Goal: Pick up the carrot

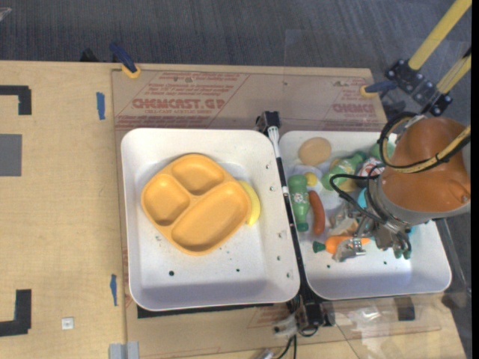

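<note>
The arm (426, 167) reaches in from the right, its orange band turned toward the camera and its wrist pointing steeply down. The gripper (358, 244) sits low beneath the wrist, with dark cables looping along the arm's left side.

The arm (430, 172) hides part of the right bin (430, 271) (and several toys there).
</note>
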{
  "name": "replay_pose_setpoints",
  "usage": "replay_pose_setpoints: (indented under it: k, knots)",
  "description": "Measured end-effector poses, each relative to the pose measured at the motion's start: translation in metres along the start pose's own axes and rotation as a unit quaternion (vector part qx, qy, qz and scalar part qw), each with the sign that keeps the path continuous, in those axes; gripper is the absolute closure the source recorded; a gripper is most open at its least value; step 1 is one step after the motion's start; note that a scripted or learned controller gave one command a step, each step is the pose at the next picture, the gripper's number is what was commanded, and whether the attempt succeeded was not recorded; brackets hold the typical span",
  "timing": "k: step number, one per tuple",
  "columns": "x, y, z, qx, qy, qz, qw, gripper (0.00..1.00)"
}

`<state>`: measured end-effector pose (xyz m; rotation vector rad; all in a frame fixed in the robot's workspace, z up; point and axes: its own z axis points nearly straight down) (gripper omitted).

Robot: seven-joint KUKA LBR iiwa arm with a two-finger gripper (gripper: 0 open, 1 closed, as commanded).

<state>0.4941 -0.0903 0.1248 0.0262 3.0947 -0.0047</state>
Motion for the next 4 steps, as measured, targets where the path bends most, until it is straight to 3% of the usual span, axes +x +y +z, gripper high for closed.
replay_pose_setpoints:
  k: [1, 2, 3, 4]
  knots:
    - [-0.017, 0.077, -0.067, 0.003, 0.014, 0.056, 0.9984, 1.00]
    - [0.000, -0.020, 0.013, 0.000, 0.026, 0.008, 0.9996, 1.00]
    - [0.007, 0.030, -0.088, -0.001, 0.016, 0.061, 0.9980, 1.00]
    - [0.009, -0.002, 0.026, 0.000, 0.016, 0.060, 0.9981, 1.00]
